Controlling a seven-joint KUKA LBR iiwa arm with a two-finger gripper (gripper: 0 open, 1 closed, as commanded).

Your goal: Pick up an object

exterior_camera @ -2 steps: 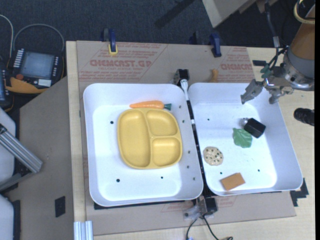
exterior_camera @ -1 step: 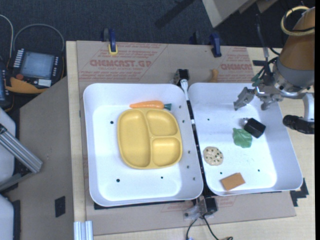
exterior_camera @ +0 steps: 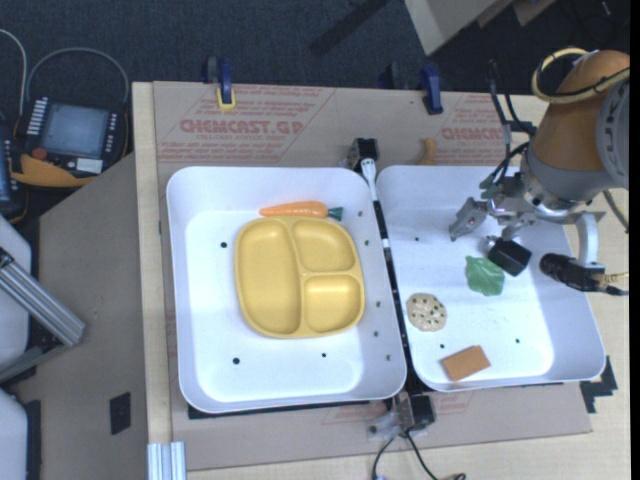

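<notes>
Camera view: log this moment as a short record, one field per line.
left bin: yellow divided plate, with carrot along its far edge
right bin: green item, cookie, orange-brown block
gripper: over right bin's far part, fingers spread, nothing between them
nearest item to gripper: green item

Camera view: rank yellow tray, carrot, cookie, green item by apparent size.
1. yellow tray, clearly largest
2. carrot, longest but thin
3-4. green item and cookie, look alike; not ranking them

Glossy plastic bins — matt yellow tray
</notes>
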